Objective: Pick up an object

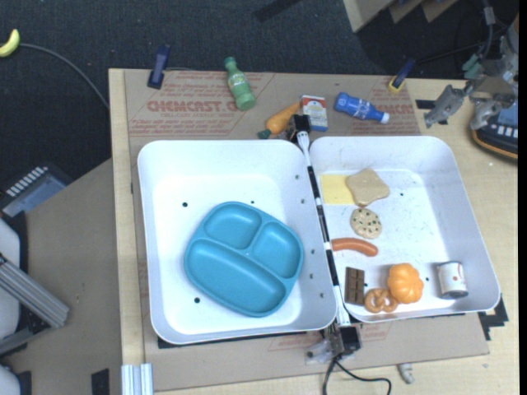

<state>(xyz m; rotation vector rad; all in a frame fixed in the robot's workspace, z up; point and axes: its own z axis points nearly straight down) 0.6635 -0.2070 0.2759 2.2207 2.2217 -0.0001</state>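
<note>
Nothing picked yet: every candidate object is lying in or near the bins, none lifted.

Right bin [461,189], lower right of frame, holds the pickables: cheese slice [333,189] touching a bread slice [367,186], cookie [365,221] below them, hot dog [355,246], chocolate bar [354,285], pretzel [380,300] touching a small orange pumpkin [405,281], and a can [450,278] on its side near the right wall.

Left bin [165,179] carries a blue compartment plate [243,257], its compartments bare.

Gripper [449,103] sits at upper right of frame, outside the bins and well apart from the objects; open or closed can't be told at this size.

Remaining, by estimate: the whole job, meaning approach, descend, grasp, lift.
</note>
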